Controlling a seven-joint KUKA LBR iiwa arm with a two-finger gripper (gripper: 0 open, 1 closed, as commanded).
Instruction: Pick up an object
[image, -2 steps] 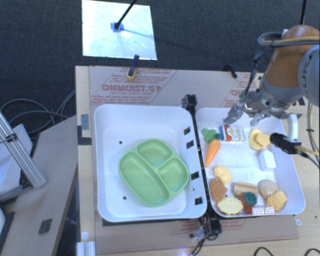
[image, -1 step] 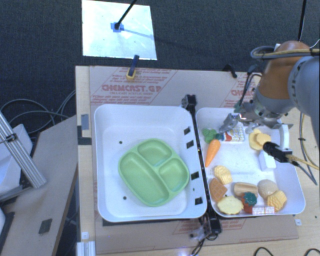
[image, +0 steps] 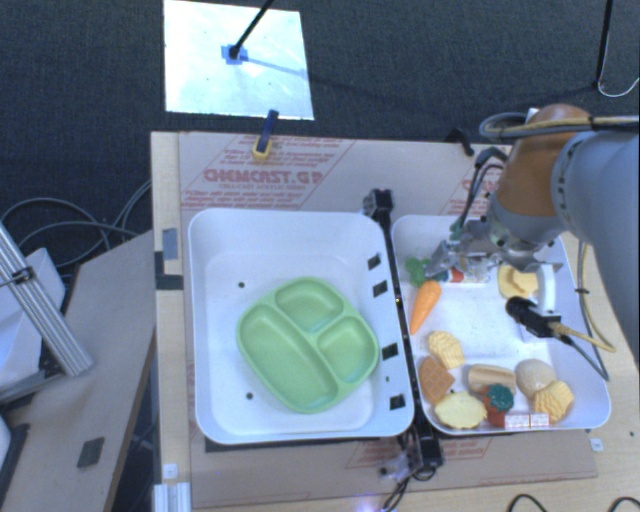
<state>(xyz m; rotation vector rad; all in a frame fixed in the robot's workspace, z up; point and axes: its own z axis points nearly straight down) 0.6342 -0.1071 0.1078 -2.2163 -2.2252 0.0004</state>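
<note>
While red "CHEMCAST GP" lettering (image: 263, 177) marks the bench sheet, I cannot tell the fingers' (image: 447, 262) state.

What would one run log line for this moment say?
arm: reaching into right bin | gripper: low at far-left corner, near carrot | grasp: none visible | left bin: green tray

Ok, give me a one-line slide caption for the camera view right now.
KUKA arm reaching into the right bin of toy food near the carrot; green divided plate sits in the left bin.
</note>
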